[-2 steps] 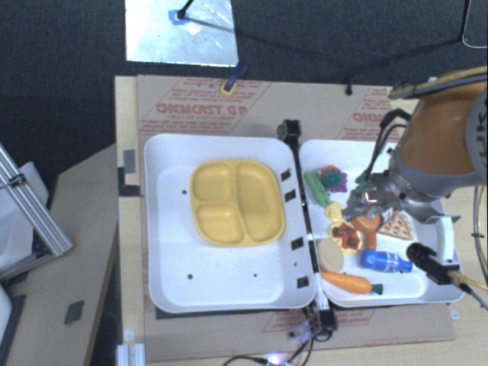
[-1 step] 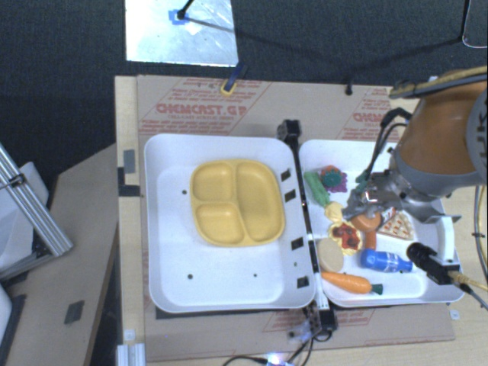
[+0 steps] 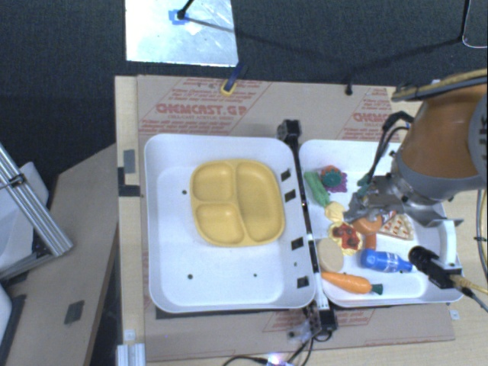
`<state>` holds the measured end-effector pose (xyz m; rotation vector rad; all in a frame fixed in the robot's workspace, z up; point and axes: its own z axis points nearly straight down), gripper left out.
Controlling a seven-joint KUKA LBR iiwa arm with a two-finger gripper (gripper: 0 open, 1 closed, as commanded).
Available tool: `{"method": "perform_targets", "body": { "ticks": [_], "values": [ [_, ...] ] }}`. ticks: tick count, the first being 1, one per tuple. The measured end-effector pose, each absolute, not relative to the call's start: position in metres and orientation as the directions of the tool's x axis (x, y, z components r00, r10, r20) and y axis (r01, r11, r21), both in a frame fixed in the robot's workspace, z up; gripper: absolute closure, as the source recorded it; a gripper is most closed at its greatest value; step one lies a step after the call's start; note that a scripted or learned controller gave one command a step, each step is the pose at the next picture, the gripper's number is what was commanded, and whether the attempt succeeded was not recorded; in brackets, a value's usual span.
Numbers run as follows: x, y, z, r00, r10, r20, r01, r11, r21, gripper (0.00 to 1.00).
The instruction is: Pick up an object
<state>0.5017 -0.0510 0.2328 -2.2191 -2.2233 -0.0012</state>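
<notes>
The arm point(image 3: 446, 139) reaches in from the right over the right bin point(image 3: 347, 152), its gripper point(image 3: 366, 210) low among the toys near the bin's middle. Whether the jaws are wide, narrow or holding anything cannot be told; the wrist hides them. Just beneath the gripper lie an orange piece point(image 3: 368, 225) and a red and yellow toy point(image 3: 347, 236). A waffle point(image 3: 397, 226) sits just right of these, a blue bottle point(image 3: 385, 262) below, and a carrot point(image 3: 347, 282) near the front wall. A green vegetable point(image 3: 316, 187) and a purple and green toy point(image 3: 332, 178) lie further back. A pale disc point(image 3: 331, 258) rests beside the divider. The left bin point(image 3: 164, 227) bears a yellow tray point(image 3: 236, 203)
</notes>
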Motion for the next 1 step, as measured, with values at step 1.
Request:
{"method": "perform_targets", "body": {
  "ticks": [1],
  "values": [
    [0.5080,-0.0474,0.2330,-0.005,1.000,0.000,1.000,0.005,0.002,1.00]
  ]
}}
